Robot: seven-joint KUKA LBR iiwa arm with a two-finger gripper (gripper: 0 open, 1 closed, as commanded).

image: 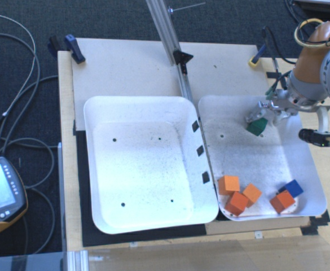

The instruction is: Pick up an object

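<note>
My gripper (257,119) hangs over the far part of the right bin (300,157), reaching in from the right under the arm's orange band. A small green block (258,128) sits at the fingertips, pinched between them. Along the right bin's near edge lie three orange blocks (229,184) (252,193) (237,203) in a cluster. Further right, another orange block (282,201) touches a blue block (293,188).
The left bin (97,117) stands beside the right one, with black clips along their shared wall (201,151). A slanted metal bar (165,27) crosses the back of the bench. Cables and a handheld pendant (1,191) lie off the bench at left.
</note>
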